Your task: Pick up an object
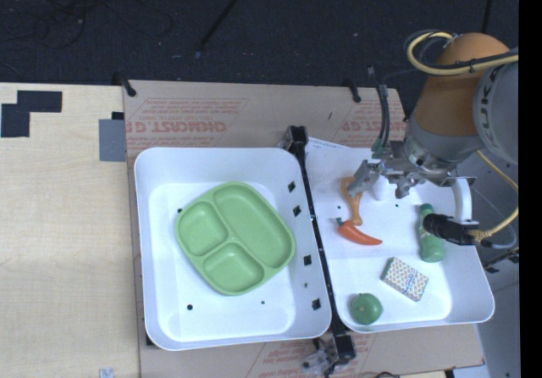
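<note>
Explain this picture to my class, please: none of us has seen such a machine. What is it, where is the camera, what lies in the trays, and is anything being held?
One camera looks down at a slant on a bench. The grey machine with the orange band is a robot arm, reaching in from the right. Its grasping tool hangs over the right bin; I cannot tell whether it is open or shut, and nothing shows in its grip.

The left bin holds a green divided plate. The right bin holds an orange-red pepper, a curved orange piece just above it, a round green fruit, a small patterned box and a green object near the right wall. The job is to pick up one object.
</note>
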{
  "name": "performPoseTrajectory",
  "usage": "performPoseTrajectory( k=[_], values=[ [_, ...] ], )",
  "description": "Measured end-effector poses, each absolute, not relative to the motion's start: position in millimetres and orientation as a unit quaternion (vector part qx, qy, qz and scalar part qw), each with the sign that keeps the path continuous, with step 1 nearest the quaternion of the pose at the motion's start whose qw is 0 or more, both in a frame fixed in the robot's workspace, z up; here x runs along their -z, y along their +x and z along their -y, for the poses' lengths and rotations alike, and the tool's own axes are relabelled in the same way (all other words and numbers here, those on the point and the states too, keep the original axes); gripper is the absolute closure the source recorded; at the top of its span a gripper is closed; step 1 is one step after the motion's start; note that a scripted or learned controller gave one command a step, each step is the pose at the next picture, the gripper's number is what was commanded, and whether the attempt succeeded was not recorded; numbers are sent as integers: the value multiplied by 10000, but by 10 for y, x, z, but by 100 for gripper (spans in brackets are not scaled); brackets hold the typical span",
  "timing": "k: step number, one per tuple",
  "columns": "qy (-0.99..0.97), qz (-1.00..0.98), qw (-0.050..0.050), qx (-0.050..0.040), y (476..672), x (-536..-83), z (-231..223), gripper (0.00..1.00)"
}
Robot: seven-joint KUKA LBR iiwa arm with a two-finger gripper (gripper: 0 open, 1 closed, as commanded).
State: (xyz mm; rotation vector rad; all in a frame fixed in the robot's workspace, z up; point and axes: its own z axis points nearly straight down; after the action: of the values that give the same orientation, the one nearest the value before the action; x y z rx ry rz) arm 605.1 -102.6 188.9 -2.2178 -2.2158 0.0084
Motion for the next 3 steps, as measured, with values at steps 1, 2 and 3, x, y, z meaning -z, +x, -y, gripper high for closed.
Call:
performPoseTrajectory(
  k=[1, 2, 3],
  values=[
    [-7075, 7067, 39, -30, 6045, -1243, 1040, 0],
    [-7089, 7053, 21, -16, 6058, -1384, 1055, 100],
    [-7066, 7076, -15, 12, 6140, -1979, 1020, 100]
  ],
)
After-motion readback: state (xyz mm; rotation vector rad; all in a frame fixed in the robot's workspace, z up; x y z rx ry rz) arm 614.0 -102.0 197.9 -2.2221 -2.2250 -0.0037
